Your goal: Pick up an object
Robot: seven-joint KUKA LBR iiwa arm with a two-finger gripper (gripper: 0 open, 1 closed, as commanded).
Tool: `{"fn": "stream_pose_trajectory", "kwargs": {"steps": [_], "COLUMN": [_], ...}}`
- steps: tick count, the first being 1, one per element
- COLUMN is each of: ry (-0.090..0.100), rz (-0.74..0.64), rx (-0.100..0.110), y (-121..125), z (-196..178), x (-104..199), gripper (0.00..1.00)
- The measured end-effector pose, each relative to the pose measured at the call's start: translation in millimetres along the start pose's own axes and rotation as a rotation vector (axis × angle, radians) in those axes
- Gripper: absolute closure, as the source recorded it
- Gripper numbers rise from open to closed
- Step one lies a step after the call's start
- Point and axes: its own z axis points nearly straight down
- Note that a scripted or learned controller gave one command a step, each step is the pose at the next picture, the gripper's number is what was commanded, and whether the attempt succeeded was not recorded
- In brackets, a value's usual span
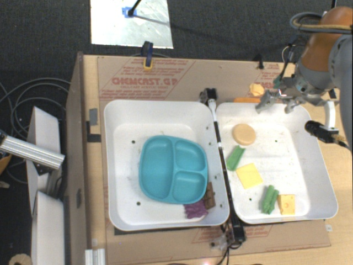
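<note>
We see the gripper (277, 100) at the upper right of the frame, above the far rim of the right bin (320, 170), its two metal fingers spread apart with nothing between them. In that bin lie a round tan disc (244, 134), a flat yellow square (249, 176), and a green pod (235, 157) with its long axis running lower left to upper right. At the lower right sit a knobbly green piece (268, 199), almost upright, and a holed cheese wedge (286, 203), while the left bin (124, 126) holds a smooth teal divided plate (174, 169).

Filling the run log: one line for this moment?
arm: over right bin's far edge | pincer: holds nothing | tan disc, yellow slice: in bin
</note>
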Motion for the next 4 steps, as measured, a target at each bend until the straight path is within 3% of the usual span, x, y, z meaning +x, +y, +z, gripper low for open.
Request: {"fn": "stream_pose_trajectory", "kwargs": {"steps": [1,2,3,4], "ry": [0.011,0.008,0.009,0.004], "rz": [0.0,0.008,0.012,0.002], "rx": [0.028,0.024,0.027,0.01], "y": [-45.6,-83.7,-171.5,-83.8], "z": [95.9,101.0,99.0,78.3], "x": [61.7,56.0,34.0,21.8], "gripper": [0.0,0.0,0.0,0.0]}}
